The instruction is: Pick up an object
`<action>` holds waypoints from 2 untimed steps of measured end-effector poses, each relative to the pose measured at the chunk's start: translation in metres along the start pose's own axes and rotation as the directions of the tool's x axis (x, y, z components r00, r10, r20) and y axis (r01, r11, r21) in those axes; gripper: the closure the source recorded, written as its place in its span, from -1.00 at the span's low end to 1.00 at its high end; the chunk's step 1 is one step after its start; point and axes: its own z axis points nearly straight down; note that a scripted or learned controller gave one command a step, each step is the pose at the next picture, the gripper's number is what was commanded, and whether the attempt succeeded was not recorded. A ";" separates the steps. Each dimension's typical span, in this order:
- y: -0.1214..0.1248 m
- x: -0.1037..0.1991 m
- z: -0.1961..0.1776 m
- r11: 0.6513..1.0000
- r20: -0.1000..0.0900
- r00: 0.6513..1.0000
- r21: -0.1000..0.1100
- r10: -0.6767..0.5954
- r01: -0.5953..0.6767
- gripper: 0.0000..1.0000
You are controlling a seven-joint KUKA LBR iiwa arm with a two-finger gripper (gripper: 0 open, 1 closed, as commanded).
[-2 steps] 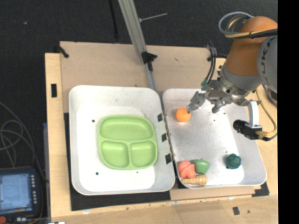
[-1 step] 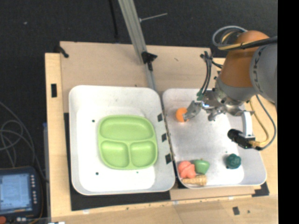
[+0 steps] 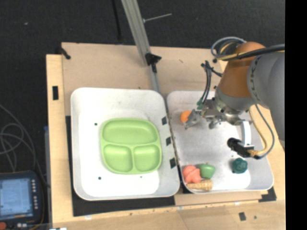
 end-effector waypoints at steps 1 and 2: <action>0.002 -0.001 -0.014 1.000 -0.001 1.000 -0.008 0.006 -0.006 1.00; 0.005 0.002 -0.059 1.000 -0.001 1.000 -0.010 -0.005 0.005 1.00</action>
